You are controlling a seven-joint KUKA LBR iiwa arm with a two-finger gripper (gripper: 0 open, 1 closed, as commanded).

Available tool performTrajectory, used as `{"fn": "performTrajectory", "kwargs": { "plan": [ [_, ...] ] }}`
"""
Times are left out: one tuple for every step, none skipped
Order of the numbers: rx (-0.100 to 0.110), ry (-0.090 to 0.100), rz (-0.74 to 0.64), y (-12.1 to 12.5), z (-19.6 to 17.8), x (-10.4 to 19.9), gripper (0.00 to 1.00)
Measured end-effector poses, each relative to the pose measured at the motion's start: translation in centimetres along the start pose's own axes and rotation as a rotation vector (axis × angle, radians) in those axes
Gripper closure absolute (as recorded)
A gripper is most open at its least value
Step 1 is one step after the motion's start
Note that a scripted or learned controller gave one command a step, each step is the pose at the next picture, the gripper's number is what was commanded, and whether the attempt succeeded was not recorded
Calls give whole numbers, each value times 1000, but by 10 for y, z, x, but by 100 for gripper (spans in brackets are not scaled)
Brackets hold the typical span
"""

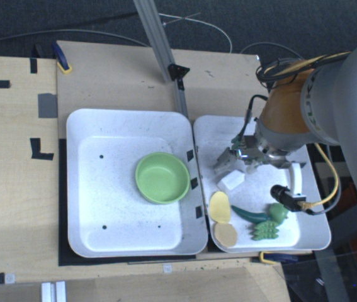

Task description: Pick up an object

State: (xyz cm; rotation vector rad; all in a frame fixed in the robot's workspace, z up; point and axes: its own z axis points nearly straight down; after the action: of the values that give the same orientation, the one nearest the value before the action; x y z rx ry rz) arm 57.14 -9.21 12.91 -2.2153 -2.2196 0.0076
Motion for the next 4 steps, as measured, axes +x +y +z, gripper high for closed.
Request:
{"fn": "performTrajectory", "kwargs": {
  "plan": [
    [-4,0,0,1,-13,0,100],
    [-12,-2,1,0,-74,-6,100],
    [-12,-2,0,0,-127,-6,100],
    [-4,0,-3,-6,-112,45,100]
  ]
}}
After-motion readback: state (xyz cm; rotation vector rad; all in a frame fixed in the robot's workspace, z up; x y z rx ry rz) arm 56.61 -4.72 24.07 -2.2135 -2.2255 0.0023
